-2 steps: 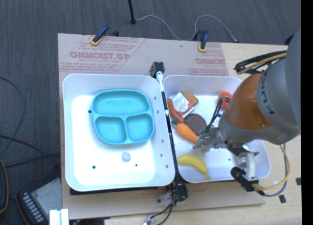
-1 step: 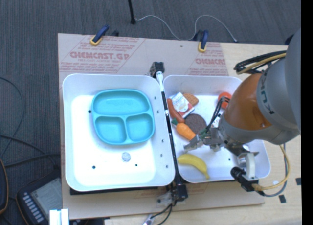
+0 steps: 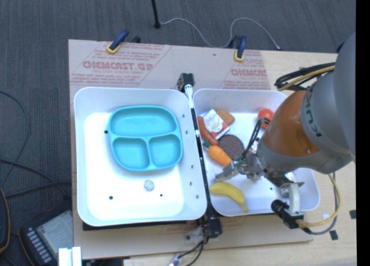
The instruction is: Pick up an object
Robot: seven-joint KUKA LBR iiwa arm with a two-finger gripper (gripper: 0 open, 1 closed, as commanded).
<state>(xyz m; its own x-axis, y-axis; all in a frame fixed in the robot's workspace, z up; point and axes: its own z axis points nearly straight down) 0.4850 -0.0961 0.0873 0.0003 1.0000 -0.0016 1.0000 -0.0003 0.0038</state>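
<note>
We cannot tell the gripper's (image 3: 234,169) state, low in the right bin (image 3: 309,198), near the carrot (image 3: 219,154) and banana (image 3: 229,193).

Arm (image 3: 312,126) hides right bin's (image 3: 254,210) far corner; red object (image 3: 265,114) half-covered.

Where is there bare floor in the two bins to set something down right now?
Left bin: bare floor in front of the blue divided plate, apart from a small clear disc, plus a strip along its left wall. Right bin: crowded. The banana, carrot, brown disc and snack packet lie close together, and the arm covers its right side.
</note>
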